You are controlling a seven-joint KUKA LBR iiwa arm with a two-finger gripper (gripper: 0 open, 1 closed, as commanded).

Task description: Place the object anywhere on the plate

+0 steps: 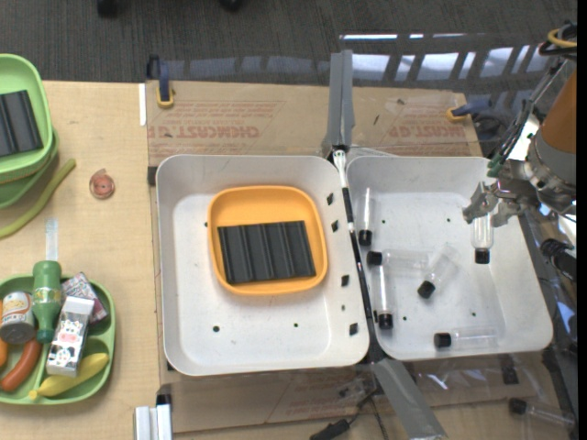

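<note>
The tube [481, 235], a slim clear plastic cylinder with a black cap at its lower end, is sitting in the right bin [519, 330], toward its far right side. Its upper end is meeting the gripper [487, 211], which is hovering right over it. Whether the jaws are pinching the tube or merely standing above it cannot be told from this angle.

Judging by this, the pickup step is under way and the carry is not yet done. The next move is calling for a firm hold on a smooth, round, slippery body, then a lift over the shared bin walls and a long sweep to the left.

The plate [266, 193] is waiting in the left bin [189, 330], well apart from the tube. It is orange, squarish with rounded corners and a raised rim, and a dark ribbed block [266, 251] is taking up much of its middle, leaving bare strips near the edges.

More capped clear tubes [438, 269] are lying scattered on the right bin's glossy white floor.
</note>
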